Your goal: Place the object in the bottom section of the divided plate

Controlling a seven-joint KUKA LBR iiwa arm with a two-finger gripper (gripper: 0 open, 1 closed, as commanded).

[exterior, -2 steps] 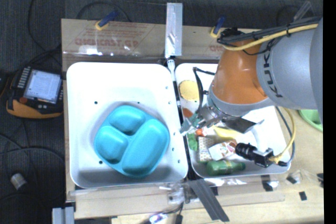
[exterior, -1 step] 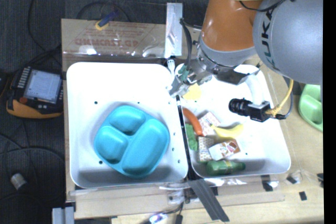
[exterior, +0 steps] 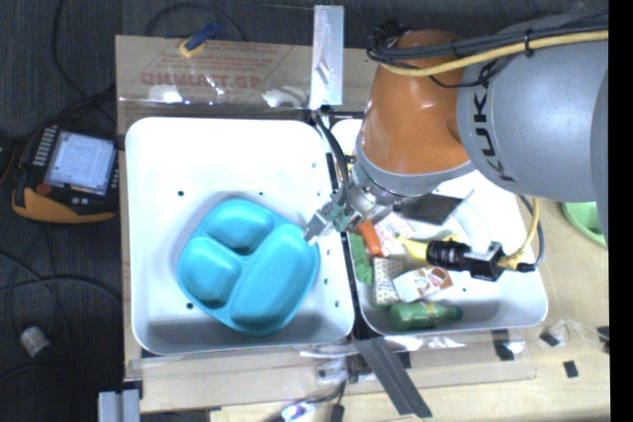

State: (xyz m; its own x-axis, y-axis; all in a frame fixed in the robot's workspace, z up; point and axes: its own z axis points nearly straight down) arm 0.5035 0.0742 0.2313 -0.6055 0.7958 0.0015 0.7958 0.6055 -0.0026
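1. Layout: two white bins sit side by side. The left bin (exterior: 158, 173) holds a blue divided plate (exterior: 247, 264). The right bin (exterior: 534, 296) holds a clutter of small items.
2. Plate: it lies tilted in the bin, with two smaller sections toward the upper left and one large section toward the lower right. Which of these counts as the bottom section is a judgement; the large lower one is the likeliest.
3. Arm: the grey arm (exterior: 539, 114) with its orange band (exterior: 415, 104) reaches in from the right. Its wrist hangs over the divider between the bins.
4. Gripper (exterior: 326, 220): it sits just beside the plate's upper right rim. Whether it is apart, together or clamped on anything cannot be told; the wrist hides most of it.
5. Object: no item can be confirmed in the gripper. Candidates lie in the right bin, among them an orange piece (exterior: 368, 236), a green bottle (exterior: 423, 314) and a white packet (exterior: 415, 284).
6. Risks:
   - A low approach could strike the plate rim and shift or tip the plate.
   - A release this near the rim could drop the item outside the plate or in a wrong section.
   - If nothing is held, the placing move delivers nothing.
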